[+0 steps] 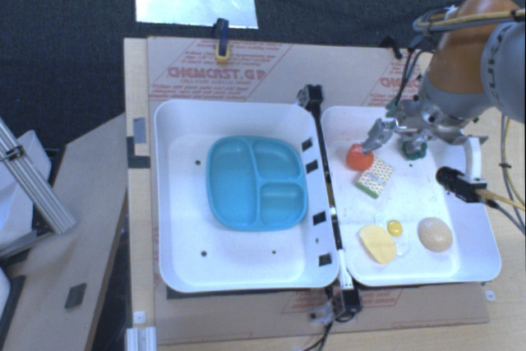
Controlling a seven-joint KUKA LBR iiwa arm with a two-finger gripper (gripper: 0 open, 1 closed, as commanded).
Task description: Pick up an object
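We see the hand [393,137] low in the right white bin [485,259], fingers spread, one tip beside the small red-orange round object [358,158] but gripping nothing. Pick not done; we judge closing and lifting remain. Blue divided plate [255,182] sits left.

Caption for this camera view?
Arm's pincer beside a red object in the right bin; blue tray left.

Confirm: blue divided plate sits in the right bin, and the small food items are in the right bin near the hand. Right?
Not quite. The camera view shows the blue divided plate in the left bin, not the right. The rest holds: the small food items, such as the red piece and the yellow piece, lie in the right bin near the hand.
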